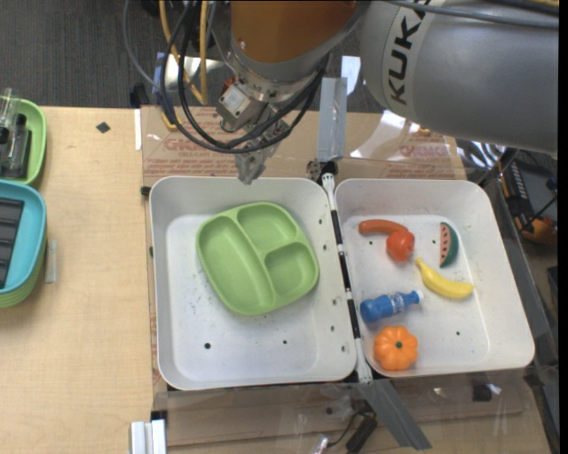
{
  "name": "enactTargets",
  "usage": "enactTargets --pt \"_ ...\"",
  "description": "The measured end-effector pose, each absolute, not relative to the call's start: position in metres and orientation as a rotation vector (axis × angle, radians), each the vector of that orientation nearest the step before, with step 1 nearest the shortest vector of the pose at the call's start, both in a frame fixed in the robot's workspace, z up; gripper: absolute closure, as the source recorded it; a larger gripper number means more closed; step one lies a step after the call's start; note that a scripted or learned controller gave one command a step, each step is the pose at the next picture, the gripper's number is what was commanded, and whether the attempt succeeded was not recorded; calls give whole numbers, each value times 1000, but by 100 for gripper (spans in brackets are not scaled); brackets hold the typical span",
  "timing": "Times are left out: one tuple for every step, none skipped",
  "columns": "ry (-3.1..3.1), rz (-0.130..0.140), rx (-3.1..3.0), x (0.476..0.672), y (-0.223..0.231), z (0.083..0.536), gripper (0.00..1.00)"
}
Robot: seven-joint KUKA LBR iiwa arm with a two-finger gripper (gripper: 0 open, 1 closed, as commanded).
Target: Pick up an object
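Observation:
A green divided plate [257,257] lies in the left bin [177,346]. In the right bin [497,337] are a red-orange pepper [392,236], a watermelon slice [447,244], a yellow banana [443,281], a blue bottle [388,306] and a small orange pumpkin [395,348]. My gripper [250,168] hangs over the back rim of the left bin, above and behind the plate, its tip pointing down. Nothing shows at the gripper's tip.
The arm's grey body and orange band [284,27] cross the top of the view, with black cables [191,106] looping beside the wrist. Green and teal trays [18,222] stand on the wooden bench at the far left. A metal divider [335,239] separates the bins.

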State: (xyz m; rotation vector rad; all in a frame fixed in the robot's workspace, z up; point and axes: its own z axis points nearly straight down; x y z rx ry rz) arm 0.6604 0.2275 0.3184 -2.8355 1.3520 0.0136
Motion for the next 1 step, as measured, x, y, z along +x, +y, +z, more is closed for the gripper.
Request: enactTargets --pt "1285 13 -2866 569 229 434 100"
